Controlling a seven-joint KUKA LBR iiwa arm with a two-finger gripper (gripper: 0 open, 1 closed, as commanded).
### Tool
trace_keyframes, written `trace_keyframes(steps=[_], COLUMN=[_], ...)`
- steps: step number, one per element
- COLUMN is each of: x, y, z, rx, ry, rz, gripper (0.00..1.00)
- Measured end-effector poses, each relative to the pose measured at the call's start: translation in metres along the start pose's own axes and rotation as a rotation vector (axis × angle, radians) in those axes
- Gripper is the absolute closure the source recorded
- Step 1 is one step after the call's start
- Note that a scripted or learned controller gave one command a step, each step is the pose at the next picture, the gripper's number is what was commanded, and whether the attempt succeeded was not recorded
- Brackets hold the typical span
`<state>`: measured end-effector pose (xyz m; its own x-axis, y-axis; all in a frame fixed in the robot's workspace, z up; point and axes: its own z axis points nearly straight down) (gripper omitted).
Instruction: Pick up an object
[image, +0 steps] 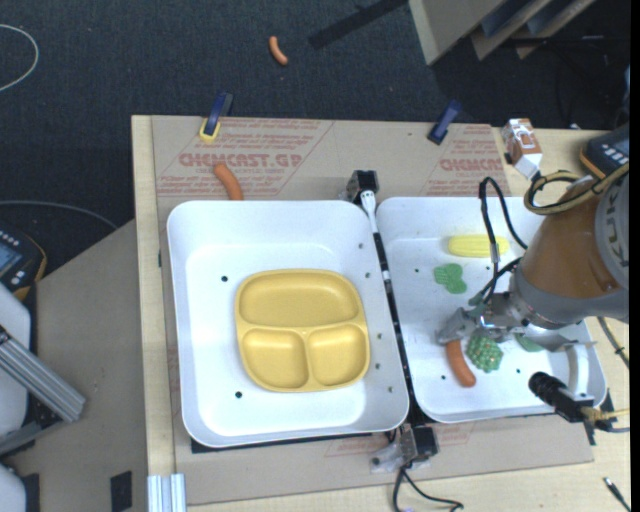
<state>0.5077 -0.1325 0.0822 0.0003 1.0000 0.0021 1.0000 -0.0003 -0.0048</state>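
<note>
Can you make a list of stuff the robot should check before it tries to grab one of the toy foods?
1. Gripper is over the right bin where the toys lie: ok.
2. A toy sits right below it, the green broccoli beside the orange carrot: ok.
3. Only one toy would fit between the fingers, with those two so close: cannot tell.
4. Fingers spread wide enough: cannot tell, the wrist hides them.
5. The yellow corn and the green pea pod lie apart from the gripper: ok.
6. The yellow tray in the left bin has bare compartments for a drop: ok.
</note>
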Motion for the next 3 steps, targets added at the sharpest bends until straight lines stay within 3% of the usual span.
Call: trace_keyframes(steps=[1,3], x=[-0.001,0.0], y=[0.001,0.002], z=[-0.013,-0.105], rx=[-0.006,-0.011], ry=[-0.002,-0.004], rz=[0.002,-0.001], gripper=[1.0,1.0])
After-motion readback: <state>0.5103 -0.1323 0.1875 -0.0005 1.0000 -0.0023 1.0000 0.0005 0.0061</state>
